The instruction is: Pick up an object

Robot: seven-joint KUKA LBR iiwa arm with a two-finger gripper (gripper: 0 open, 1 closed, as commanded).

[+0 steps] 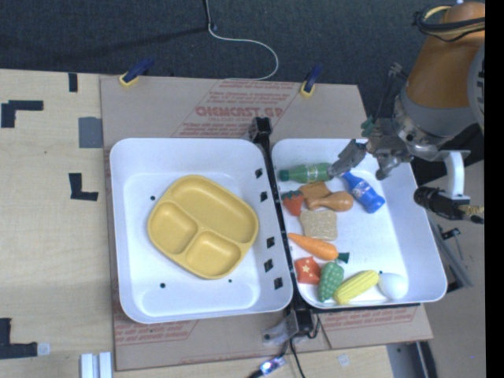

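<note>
- Nearest the camera, along front wall of right shallow white plastic bin (425, 286): white egg-shaped toy (393, 287) in front-right corner, touching yellow plastic corn cob (356, 285) on its left.
- Just left of corn: green bumpy plastic vegetable (331, 280), upright-ish, and beside it red plastic piece w/ small star mark (307, 270), close to bin's left wall.
- Behind these: orange plastic carrot w/ green tip (315, 246), lying slantwise, tip toward the right.
- Farther back: beige square toy bread slice (320, 225), touching carrot at its front edge.
- Behind bread: brown toy chicken drumstick (325, 198), w/ small red-orange piece (293, 205) at its left, partly hidden.
- Right of drumstick: blue plastic bottle w/ white label (365, 192), tilted, lying flat.
- Toward back of bin: green plastic bottle w/ white cap (305, 172), on its side, cap toward the divider.
- Left shallow white plastic bin (134, 235), side by side w/ right one: yellow plastic tray w/ three compartments (202, 225) about in the middle, turned diagonal.
- Two-finger grey metal gripper (367, 161) over back part of right bin, above blue bottle and right of green bottle; fingers spread apart, nothing seen between them.
- No object lifted; all toys lying in bin.
- Behind gripper, at far right: grey arm w/ orange band (445, 57).
- Under both bins: brown cardboard sheet w/ red print (228, 109), clipped at back edge.
</note>
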